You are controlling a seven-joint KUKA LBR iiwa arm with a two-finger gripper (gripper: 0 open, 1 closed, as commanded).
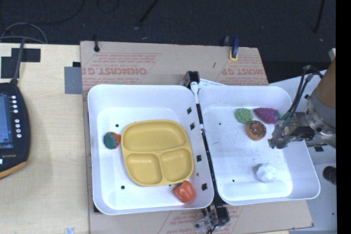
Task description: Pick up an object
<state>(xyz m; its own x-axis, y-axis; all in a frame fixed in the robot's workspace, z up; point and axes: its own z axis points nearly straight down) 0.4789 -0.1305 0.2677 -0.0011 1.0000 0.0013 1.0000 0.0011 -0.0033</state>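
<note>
The right bin (241, 189) holds a brown ring-shaped donut (255, 130), a green lump (243, 115), a purple grape bunch (266, 114) and a white crumpled object (266, 172). My gripper (277, 140) hangs over the right side of this bin, just right of the donut and below the grapes. It touches none of them that I can see. The left bin (104, 101) holds a yellow divided plate (158, 152), a small green and orange ball (112, 140) at the plate's left, and a red pepper-like object (185, 192) near the front edge.
Both bins rest on a cardboard sheet (164, 63) on the bench. A black handheld pendant (11, 129) lies at the far left. A central divider with clips (196, 118) separates the bins. Cables run along my arm at the right edge (301, 96).
</note>
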